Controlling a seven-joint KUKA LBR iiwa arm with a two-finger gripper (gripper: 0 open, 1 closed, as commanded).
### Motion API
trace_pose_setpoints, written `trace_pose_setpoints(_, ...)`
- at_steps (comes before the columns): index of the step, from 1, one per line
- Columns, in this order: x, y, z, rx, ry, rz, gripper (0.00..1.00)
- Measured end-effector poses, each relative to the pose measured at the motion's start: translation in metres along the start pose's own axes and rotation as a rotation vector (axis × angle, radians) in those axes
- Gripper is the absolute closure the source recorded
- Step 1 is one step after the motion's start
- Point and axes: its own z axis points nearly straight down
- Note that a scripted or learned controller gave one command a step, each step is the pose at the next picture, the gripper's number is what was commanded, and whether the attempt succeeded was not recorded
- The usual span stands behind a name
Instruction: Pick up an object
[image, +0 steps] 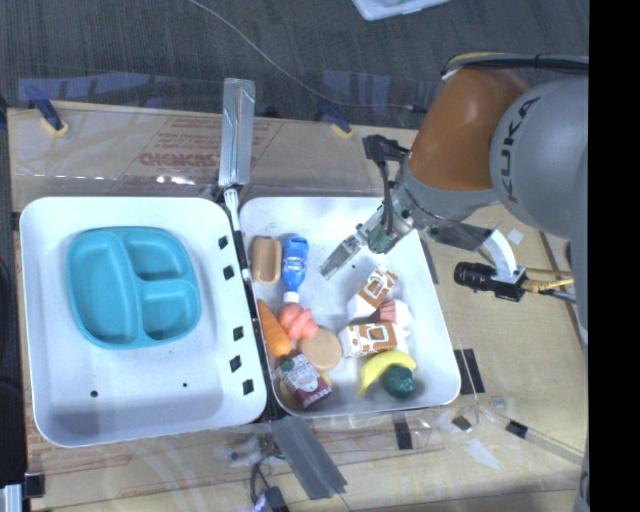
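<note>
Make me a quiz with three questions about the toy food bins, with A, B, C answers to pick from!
1. Where is the blue tray?
A. In the left bin
B. In the right bin
C. On the floor

2. What colour is the banana?
A. Purple
B. Yellow
C. White

3. How is the blue bottle placed?
A. Standing upright on the tray
B. Held up in the air
C. Lying down in the right bin

Answers:
1 A: the blue tray sits in the left bin.
2 B: the banana near the front of the right bin is yellow.
3 C: the blue bottle lies on its side beside the bread roll, apart from the end effector.
</note>
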Motion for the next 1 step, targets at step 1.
trace_pose_setpoints(1,0.0231,0.0553,0.0383,0.003,0.005,0.105,0.0)
